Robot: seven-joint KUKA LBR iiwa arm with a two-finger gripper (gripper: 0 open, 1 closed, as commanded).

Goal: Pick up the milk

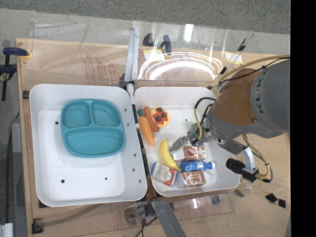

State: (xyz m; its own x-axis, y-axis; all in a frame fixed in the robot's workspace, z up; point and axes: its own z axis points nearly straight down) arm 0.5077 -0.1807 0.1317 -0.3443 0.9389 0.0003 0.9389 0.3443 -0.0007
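Several small drink containers lie at the front of the right bin (224, 179). A blue bottle with a white cap (196, 166) lies on its side. A brown-and-white carton (194, 152) sits just behind it and a similar carton (192, 178) in front. A white carton with orange and blue print (163, 174) lies to their left. I cannot tell which of these is the milk. My gripper (189, 141) hangs low over the bin, just behind the brown-and-white carton and right of the banana (167, 155). Nothing visibly hangs from it.
An orange carrot (146, 131), a red sausage (151, 118) and a pizza slice (161, 116) lie at the right bin's back left. The left bin (49, 181) holds a teal divided plate (92, 127). Cables loop around the wrist.
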